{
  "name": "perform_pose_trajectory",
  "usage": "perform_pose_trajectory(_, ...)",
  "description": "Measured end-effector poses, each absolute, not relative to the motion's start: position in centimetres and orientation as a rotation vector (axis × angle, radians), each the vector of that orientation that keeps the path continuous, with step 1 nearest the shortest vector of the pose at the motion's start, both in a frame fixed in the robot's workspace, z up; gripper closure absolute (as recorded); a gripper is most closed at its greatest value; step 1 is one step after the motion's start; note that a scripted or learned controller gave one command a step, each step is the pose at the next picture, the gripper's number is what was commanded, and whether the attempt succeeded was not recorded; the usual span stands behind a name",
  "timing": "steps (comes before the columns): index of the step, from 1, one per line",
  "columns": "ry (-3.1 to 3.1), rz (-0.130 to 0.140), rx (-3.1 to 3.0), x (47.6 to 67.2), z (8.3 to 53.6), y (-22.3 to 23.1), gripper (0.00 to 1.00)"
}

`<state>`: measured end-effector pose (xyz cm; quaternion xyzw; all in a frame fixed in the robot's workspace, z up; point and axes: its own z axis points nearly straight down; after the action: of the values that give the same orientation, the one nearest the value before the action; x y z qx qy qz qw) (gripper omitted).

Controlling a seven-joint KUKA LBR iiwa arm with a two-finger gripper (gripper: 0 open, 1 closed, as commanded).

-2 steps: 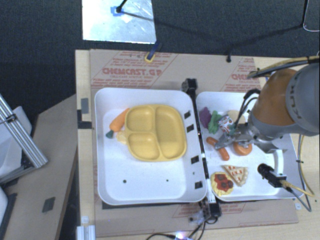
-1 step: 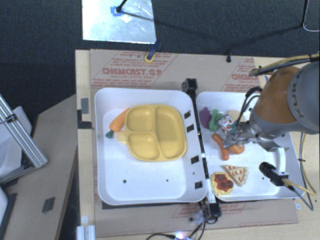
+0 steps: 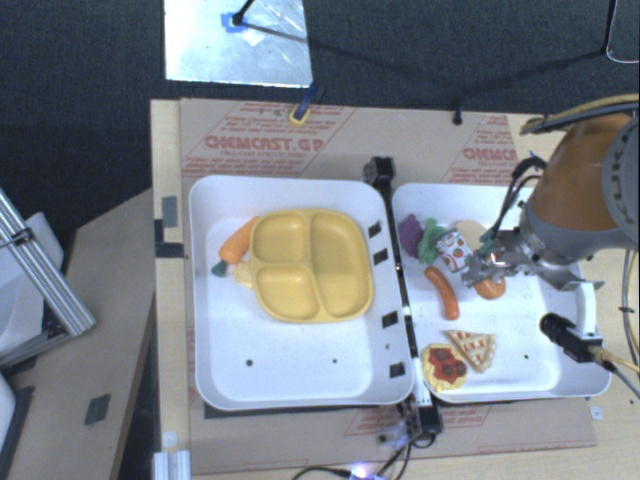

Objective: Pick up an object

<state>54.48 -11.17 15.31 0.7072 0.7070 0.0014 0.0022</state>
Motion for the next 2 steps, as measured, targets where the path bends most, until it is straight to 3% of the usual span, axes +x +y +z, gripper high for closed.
perform_pose_trajectory(2,2.223,0.004,2.215,54.3,22.6,-11.8,1.0)
